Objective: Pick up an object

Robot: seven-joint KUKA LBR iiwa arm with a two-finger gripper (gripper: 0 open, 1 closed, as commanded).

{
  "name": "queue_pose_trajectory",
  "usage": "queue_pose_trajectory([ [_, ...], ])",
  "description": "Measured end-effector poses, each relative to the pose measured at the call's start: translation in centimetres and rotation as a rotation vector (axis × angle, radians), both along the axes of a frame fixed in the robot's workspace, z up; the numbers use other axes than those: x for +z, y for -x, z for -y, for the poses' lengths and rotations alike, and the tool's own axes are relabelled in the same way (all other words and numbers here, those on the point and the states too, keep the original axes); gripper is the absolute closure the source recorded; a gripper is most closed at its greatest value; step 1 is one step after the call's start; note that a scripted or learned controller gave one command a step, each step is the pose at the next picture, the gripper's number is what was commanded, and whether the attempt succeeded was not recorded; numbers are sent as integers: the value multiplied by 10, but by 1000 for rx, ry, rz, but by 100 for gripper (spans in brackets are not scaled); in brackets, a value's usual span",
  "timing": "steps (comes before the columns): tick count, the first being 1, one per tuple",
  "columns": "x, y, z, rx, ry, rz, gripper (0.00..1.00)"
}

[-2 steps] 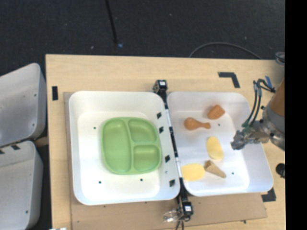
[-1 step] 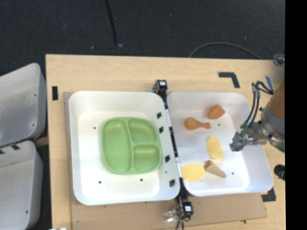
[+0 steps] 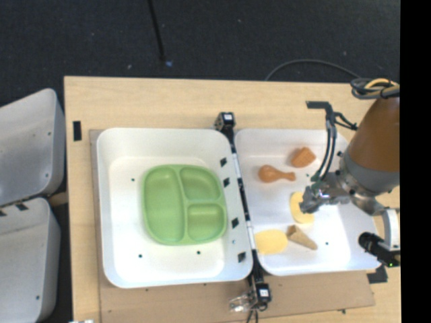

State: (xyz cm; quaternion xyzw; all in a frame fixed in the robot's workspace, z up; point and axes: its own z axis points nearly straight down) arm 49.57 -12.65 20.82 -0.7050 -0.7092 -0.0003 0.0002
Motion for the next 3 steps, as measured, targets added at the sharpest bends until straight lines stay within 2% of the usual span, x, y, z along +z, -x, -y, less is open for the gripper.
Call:
queue_pose_trajectory([
  [3, 40, -29, -154, 1, 0, 1, 100],
])
